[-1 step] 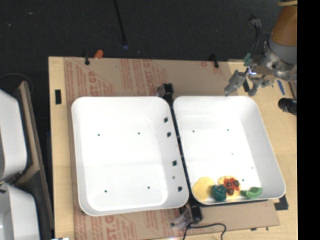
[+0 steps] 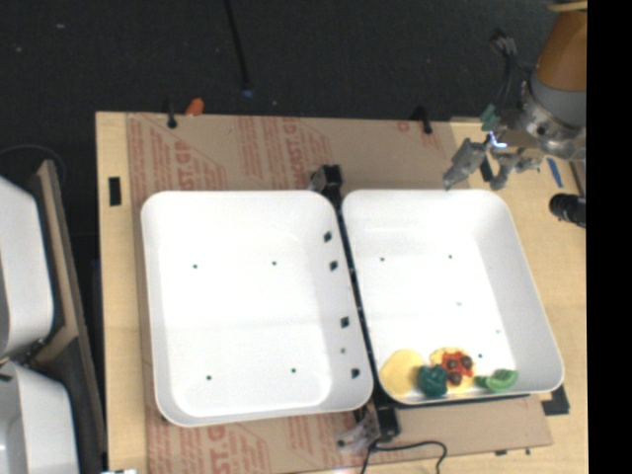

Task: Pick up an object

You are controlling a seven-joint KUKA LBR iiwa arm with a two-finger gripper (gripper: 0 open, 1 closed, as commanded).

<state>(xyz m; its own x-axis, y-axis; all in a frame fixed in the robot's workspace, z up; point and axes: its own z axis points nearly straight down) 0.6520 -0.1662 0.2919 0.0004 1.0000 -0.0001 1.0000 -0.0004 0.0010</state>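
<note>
**Gripper high at the far rim, objects bunched in the near corner**

While you scan from the left, note that the shallow white plastic bin on the left [image 2: 168,265] offers nothing to pick; its floor shows just a few dark dots. Past the row of black clips along the seam, the matching white bin on the right [image 2: 513,255] carries every candidate, and all of them crowd its near edge. First comes a pale yellow rounded disc-like piece [image 2: 399,369], then a dark teal lumpy object [image 2: 432,380] touching it, then a small red and yellow knobbly object [image 2: 455,362] just behind and beside the teal one, and last a bright green flattish piece [image 2: 501,379] slightly apart at the right, close against the bin wall.

Above the far right corner of that bin sits the two-finger metal gripper [image 2: 477,165], hanging from the grey arm with the orange band [image 2: 563,47]. Its fingers look spread apart and grasp nothing, pointing down toward the far rim.

You judge the step in hand as the approach: the gripper stands well apart from the cluster and must cross the whole bin toward the near edge. To do it well, aim for the green piece, since it stands clear of its neighbours, but mind the wall just beside it; a finger could catch on the rim. Otherwise the yellow disc gives the broadest target, though the teal object pressing on it may shift as you close.
</note>
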